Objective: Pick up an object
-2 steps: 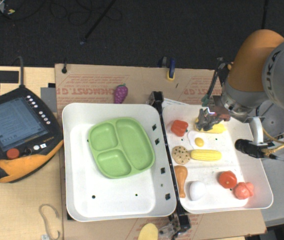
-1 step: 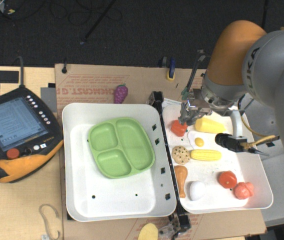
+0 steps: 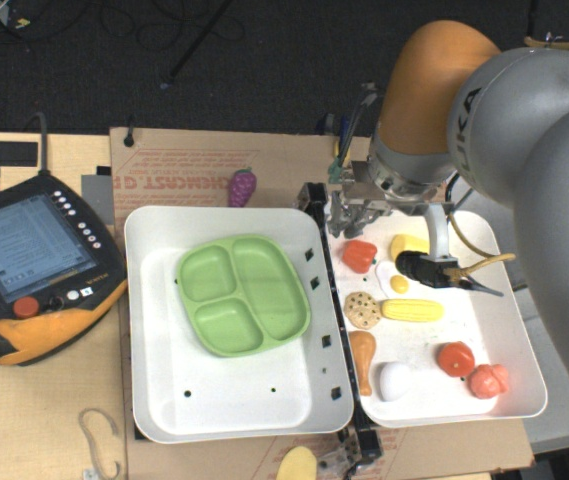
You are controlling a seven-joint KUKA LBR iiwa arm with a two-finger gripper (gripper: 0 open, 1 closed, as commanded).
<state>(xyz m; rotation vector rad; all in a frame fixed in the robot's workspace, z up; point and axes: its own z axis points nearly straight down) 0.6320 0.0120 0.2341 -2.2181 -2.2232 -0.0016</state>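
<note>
The grey two-finger gripper [image 3: 347, 220] is hovering, jaws spread and holding nothing, at the right bin's [image 3: 509, 313] far-left corner, seemingly lining up on the small red pepper-shaped toy [image 3: 359, 256] just near of it.

A divided tray [image 3: 244, 295] lies in the left bin [image 3: 164, 388]; toy foods [image 3: 411, 311] lie in the right bin [image 3: 519, 368].

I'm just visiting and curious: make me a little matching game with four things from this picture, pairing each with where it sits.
Things:
1. green divided plastic tray
2. purple toy grape bunch
3. yellow toy corn cob
4. grey and orange handheld control tablet

Places:
A. on the cardboard behind the bins
B. in the right white bin
C. on the bench left of the bins
D. in the left white bin

Pairs: 1-D, 2-A, 3-B, 4-C
</note>
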